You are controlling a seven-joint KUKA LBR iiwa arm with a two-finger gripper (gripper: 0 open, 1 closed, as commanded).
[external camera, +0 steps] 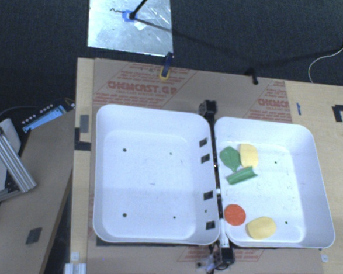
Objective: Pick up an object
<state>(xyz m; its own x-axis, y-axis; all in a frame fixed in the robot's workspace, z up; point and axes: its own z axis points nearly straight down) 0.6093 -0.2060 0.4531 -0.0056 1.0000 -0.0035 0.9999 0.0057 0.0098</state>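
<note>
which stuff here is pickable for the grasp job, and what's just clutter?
Job: orange disc, yellow lump, yellow block, green leaf, green stick, all in the right bin.

Clutter: left bin, foil sheet, cables, metal frame.

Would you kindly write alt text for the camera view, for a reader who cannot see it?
Two shallow white bins sit side by side on a bench. The right bin holds a green leaf-shaped piece, a green stick, a yellow block, an orange disc and a yellow lump, all near its left side.
</note>
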